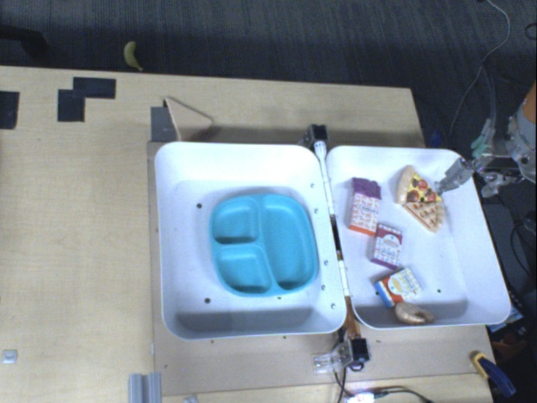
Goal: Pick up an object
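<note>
Just beside my gripper [453, 177], toward the bin's middle, lies the pizza slice [420, 197]. I cannot tell the tool's state. Coming down this near the right bin [497, 288] wall, I risk clipping the rim or nudging the slice away.

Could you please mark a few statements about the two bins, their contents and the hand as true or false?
1. The blue tray lies in the left bin. True.
2. The pizza slice lies in the left bin. False: it lies in the right bin.
3. The hand is beside the pizza slice. True.
4. The two purple boxes sit on the blue tray. False: they lie in the right bin.
</note>
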### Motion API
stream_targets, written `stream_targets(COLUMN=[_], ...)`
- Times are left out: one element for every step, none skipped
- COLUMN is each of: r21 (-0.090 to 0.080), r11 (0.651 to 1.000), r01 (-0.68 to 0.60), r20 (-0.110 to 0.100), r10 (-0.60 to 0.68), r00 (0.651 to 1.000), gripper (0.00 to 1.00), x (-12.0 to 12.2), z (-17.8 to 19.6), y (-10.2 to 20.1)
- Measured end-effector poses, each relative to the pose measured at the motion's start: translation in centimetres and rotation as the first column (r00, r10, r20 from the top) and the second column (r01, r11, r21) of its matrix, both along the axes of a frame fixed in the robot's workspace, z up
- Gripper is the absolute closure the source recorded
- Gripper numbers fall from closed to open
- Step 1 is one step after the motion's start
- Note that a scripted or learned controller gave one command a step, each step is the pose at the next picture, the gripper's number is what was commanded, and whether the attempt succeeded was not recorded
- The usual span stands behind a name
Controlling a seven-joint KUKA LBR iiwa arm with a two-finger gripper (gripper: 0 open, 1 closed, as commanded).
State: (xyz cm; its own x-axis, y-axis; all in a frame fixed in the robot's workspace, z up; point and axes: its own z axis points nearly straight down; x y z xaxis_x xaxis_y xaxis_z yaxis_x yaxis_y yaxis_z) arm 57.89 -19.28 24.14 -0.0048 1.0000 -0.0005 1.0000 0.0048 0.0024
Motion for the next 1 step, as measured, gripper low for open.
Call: stream_targets(r21=[0.001], r11=[1.000], r01=[0.002], r20=[-0.003], r10=[-0.002], r00=[1.000], gripper=[0.00], x=[1.30], z=[-13.24], y=[-1.25])
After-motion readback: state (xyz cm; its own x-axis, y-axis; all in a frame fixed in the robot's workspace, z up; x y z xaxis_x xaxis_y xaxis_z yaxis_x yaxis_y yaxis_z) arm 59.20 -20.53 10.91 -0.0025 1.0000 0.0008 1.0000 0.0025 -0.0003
